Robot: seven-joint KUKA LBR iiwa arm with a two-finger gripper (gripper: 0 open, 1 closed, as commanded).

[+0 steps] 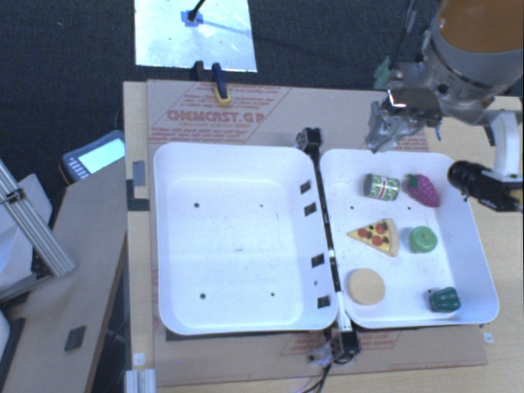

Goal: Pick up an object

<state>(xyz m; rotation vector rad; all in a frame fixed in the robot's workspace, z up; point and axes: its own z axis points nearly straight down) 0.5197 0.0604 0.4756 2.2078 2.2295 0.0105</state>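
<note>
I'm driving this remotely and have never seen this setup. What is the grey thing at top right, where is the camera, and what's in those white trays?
One fixed camera looks down at a slant. The grey robot arm with an orange band reaches in from the right; its two-finger gripper hangs above the right white bin's far edge, holding nothing visible. That bin holds a small green-labelled can, purple toy grapes, a toy pizza slice, a round green piece, a tan disc and a dark green toy pepper. The left white bin sits beside it.
</note>
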